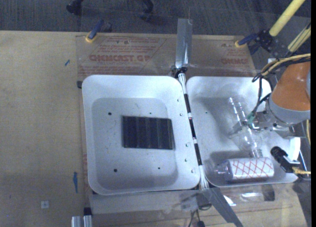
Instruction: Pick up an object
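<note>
Two white bins sit on a tan wooden bench (34, 122) over dark carpet. Behind the left bin (98, 97), a clear sheet shows red lettering, roughly "CHEMCAST GP". A dark ribbed rectangle (147, 132) lies in that bin's middle. In the right bin (207, 93), a red-and-white lattice-patterned cylinder (249, 168) lies at the near wall. The gripper (247, 128) hovers just behind it, its clear fingers apart, holding nothing.

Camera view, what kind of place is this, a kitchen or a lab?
Likely a robotics lab: two white bins fixed on a wooden bench, a grey arm reaching in, clamps at the edge.
</note>
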`<state>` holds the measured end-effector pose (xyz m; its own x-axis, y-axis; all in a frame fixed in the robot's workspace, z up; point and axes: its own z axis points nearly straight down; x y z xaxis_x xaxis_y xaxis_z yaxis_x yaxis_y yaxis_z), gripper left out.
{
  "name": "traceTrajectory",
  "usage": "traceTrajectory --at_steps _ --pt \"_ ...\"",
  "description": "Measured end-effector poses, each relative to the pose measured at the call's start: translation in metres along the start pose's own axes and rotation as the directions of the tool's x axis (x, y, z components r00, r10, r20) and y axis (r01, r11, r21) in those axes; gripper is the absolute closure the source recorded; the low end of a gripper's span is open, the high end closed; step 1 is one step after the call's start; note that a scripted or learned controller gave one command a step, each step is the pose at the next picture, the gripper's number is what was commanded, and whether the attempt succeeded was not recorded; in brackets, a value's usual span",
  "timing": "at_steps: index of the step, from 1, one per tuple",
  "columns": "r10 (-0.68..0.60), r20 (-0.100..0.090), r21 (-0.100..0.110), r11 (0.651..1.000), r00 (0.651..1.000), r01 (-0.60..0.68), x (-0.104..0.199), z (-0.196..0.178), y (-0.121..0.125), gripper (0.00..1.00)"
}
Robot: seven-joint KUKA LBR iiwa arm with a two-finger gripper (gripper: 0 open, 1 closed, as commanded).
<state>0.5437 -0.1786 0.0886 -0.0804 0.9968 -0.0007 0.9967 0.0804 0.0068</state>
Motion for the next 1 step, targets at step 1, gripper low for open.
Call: traceTrajectory --at_steps 1 --pt "-0.318 -0.035 0.054 0.946 0.948 0.319 -0.0292 0.0054 0.0765 0.00"
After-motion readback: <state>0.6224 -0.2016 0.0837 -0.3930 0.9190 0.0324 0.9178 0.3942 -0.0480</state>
